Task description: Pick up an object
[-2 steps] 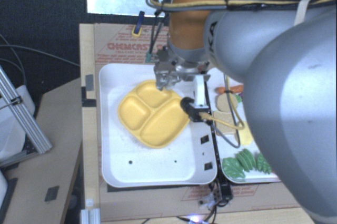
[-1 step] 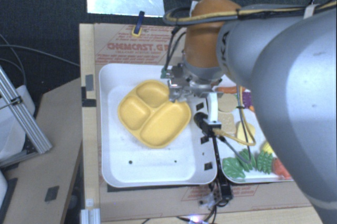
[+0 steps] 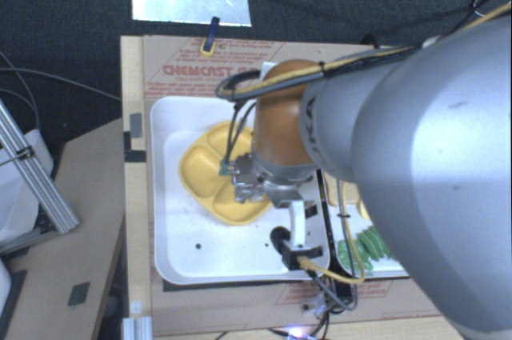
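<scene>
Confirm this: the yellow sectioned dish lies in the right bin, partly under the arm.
Wrong on the bin. The camera view shows the yellow sectioned dish in the left bin, partly under the arm.

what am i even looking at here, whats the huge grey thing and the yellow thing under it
The huge grey thing is a robot arm reaching in from the right. The orange band sits just above its wrist, and below that is the end effector, the part meant for grasping. The one camera is fixed above the bench and looks down at a slant.

Two shallow white bins stand side by side on printed cardboard. In the left bin lies a yellow plate with moulded sections, and the end effector hangs over its right edge. In the right bin some green pieces show, partly hidden by the arm. I can't see anything held from this angle.
</scene>
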Controlling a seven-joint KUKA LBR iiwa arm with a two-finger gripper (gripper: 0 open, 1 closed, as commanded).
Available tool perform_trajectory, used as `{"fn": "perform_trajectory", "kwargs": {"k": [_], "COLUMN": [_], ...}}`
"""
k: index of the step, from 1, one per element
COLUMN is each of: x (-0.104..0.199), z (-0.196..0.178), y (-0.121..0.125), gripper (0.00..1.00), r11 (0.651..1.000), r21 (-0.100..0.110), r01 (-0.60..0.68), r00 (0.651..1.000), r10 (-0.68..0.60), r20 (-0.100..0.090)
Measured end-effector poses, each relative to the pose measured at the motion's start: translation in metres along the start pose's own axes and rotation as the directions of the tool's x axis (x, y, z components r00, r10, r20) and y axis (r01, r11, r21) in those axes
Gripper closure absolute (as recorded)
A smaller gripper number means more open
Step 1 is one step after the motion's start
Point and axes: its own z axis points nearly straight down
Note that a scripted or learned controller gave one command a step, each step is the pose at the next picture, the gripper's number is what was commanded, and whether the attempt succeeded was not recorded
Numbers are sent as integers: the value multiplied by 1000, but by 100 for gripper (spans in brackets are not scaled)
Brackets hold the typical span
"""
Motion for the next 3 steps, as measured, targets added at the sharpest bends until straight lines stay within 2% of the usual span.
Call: {"fn": "perform_trajectory", "kwargs": {"k": [1, 2, 3], "x": [76, 71, 72], "z": [-119, -28, -202], "y": [12, 105, 93], "gripper": [100, 100, 100], "r11": [1000, 1000, 1000], "r21": [-21, -11, -27], "r01": [6, -5, 0], "r00": [1000, 1000, 1000], "r10": [-6, 5, 0], "r20": [-8, 2, -7]}}
